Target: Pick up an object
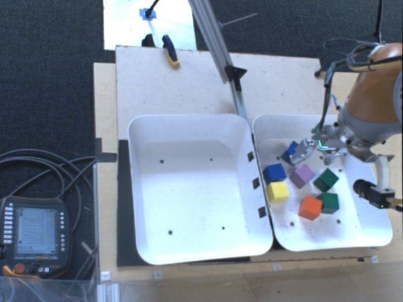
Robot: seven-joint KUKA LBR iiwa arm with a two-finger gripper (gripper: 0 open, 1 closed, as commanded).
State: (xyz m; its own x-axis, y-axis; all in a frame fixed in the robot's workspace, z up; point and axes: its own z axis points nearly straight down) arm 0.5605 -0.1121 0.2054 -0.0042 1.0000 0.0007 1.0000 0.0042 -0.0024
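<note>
The right bin (378,234) holds several small blocks. A blue block (274,172) and a yellow block (278,191) lie near its left wall. Beside them are a purple block (302,175), two green blocks (326,180) (328,202) and an orange block (310,207). A second blue block (290,151) lies further back. My gripper (307,149) hangs low over the bin, right beside that second blue block and touching or nearly touching its right side. The grey and orange arm (378,99) reaches in from the right.
The left bin (189,187) stands beside the right one, their walls meeting at the middle. A slanted metal pole (211,33) runs down toward the bins' back edge. A teach pendant (34,234) with cables lies at far left.
</note>
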